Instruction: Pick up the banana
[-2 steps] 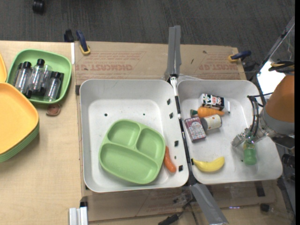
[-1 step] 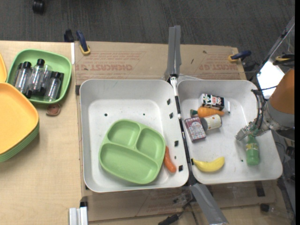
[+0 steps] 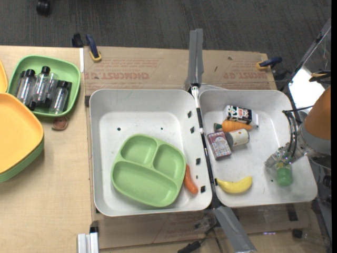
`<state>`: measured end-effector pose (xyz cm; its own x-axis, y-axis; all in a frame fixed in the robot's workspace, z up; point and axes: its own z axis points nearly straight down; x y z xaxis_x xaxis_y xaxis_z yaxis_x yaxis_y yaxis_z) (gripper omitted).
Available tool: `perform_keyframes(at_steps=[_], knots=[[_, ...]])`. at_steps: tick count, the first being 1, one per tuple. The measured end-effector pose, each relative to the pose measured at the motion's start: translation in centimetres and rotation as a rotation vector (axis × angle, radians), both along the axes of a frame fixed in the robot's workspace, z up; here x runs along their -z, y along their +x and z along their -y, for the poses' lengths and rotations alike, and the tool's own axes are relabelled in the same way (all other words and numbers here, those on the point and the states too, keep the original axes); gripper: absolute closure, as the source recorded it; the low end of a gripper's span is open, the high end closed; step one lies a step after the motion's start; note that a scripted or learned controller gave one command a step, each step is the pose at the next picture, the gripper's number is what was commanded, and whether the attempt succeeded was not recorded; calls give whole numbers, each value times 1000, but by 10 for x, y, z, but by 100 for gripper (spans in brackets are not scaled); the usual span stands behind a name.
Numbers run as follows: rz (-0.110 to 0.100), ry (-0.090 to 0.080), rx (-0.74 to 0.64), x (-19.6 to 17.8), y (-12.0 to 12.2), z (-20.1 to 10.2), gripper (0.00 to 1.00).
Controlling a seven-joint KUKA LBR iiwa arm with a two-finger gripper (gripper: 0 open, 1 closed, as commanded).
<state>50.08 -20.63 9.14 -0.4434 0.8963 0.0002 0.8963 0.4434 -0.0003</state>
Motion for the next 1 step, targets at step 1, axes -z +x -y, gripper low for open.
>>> perform_keyframes(at_steps=[1], knots=[[1,-1,-33,0,25,15,100]])
